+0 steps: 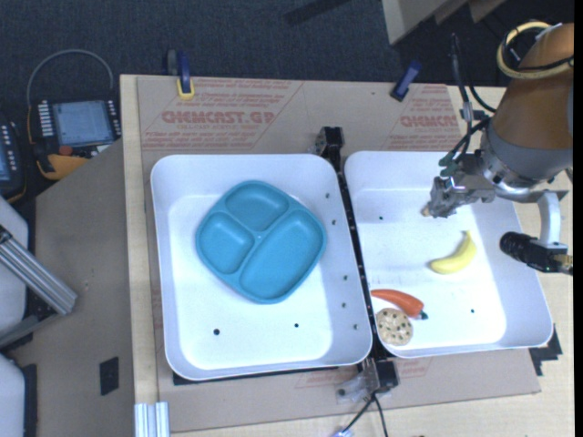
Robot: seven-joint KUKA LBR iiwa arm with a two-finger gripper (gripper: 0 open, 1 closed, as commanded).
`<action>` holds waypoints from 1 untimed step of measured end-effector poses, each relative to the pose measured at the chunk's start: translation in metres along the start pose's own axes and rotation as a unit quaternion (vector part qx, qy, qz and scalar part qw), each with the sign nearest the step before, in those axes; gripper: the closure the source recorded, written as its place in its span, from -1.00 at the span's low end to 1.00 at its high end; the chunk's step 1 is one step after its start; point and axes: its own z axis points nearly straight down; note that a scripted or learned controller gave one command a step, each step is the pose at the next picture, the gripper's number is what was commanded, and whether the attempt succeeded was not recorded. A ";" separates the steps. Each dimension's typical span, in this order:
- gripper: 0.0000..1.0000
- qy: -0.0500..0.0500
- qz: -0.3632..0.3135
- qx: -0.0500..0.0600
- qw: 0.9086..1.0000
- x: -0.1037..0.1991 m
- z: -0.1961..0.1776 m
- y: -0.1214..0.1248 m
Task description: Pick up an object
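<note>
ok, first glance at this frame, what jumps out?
The big blue divided plate sitting alone in the left bin. Next, the grey-and-orange arm coming in from the right, its gripper over the upper part of the right bin. Below it lie a yellow banana, a red-orange pepper and a round cookie near the front edge.

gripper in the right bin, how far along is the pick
Nothing looks picked yet. The banana, the red pepper and the cookie all lie on the floor of the right bin. In hand: the gripper hangs over that bin's upper part, above the banana in the view, with nothing between its fingers. Left: lowering onto an object, gripping and lifting.
</note>
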 end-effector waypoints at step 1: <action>1.00 0.000 0.000 0.002 1.000 0.000 -0.022 0.001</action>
